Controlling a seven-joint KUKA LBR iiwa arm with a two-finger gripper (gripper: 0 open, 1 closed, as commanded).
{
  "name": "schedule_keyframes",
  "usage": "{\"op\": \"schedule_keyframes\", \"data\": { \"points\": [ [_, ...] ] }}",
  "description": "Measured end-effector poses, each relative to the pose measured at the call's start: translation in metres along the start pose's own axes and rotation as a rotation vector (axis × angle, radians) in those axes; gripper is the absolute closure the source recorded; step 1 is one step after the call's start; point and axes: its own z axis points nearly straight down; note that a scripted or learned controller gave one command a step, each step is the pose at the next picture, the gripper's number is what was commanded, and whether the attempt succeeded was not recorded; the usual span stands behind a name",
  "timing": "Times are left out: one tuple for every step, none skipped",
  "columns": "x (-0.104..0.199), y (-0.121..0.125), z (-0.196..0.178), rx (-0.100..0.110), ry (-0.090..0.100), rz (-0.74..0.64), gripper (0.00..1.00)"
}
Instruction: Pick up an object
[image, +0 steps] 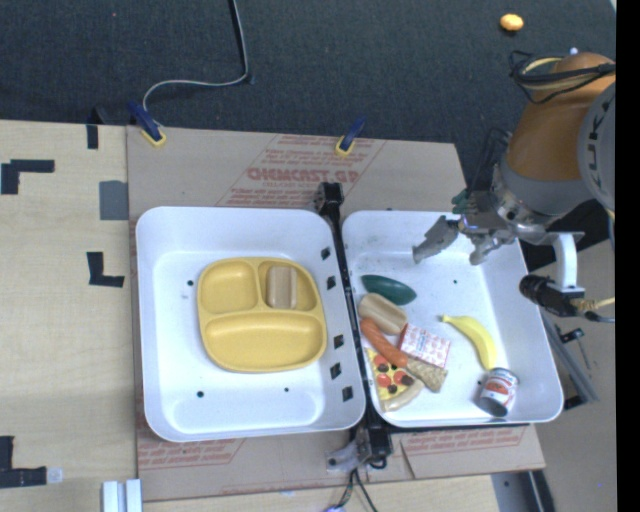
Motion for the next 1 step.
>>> {"op": "schedule_keyframes", "data": {
  "points": [
    [0.0067,0.0175,0.1491,-0.005,0.0,0.0,0.0]
  ]
}}
